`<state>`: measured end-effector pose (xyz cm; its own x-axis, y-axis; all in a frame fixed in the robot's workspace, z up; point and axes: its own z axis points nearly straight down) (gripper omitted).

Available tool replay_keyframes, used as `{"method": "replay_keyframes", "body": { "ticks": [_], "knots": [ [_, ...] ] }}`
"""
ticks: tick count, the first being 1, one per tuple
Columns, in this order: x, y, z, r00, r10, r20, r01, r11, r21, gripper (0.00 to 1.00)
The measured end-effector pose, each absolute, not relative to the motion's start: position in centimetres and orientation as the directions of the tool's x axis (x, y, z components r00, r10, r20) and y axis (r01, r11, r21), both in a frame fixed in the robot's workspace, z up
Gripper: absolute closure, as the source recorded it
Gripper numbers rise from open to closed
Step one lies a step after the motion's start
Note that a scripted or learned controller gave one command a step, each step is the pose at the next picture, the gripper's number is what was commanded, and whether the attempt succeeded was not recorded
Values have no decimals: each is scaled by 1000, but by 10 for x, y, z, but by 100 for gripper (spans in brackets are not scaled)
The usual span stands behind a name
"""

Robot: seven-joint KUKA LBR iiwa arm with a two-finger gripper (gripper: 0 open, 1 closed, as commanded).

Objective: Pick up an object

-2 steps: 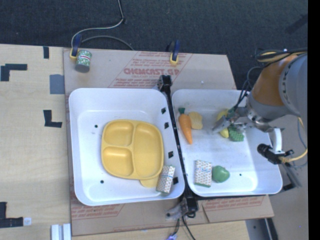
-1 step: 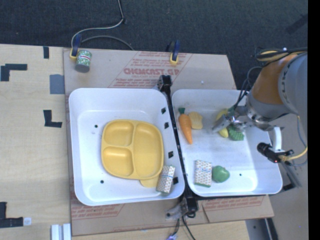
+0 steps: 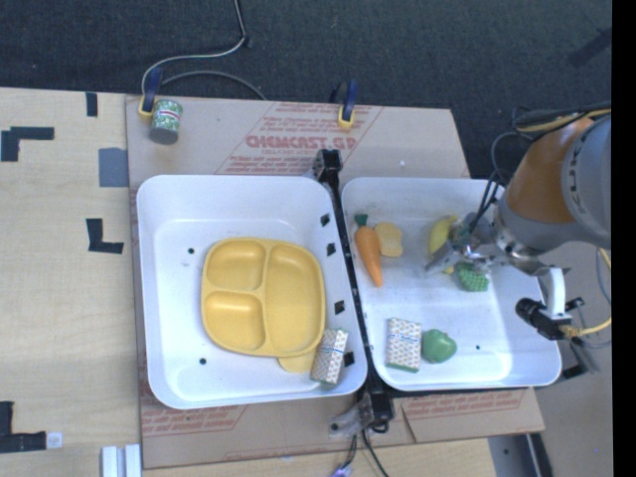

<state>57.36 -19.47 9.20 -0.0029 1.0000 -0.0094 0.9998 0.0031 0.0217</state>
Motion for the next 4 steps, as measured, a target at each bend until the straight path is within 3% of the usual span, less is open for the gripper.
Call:
{"method": "replay_keyframes", "body": {
  "ticks": [1, 2, 3, 4],
  "knots": [
    [572, -218, 91, -3, 1000, -5, 1000, 3, 16, 0],
    [617, -195, 86, -3, 1000, -1, 1000, 3, 5, 0],
    [618, -195, 97, -4, 1000, -1, 1000, 4, 4, 100],
    [577, -157, 87, -1, 1000, -2, 1000, 1, 3, 100]
  ]
}}
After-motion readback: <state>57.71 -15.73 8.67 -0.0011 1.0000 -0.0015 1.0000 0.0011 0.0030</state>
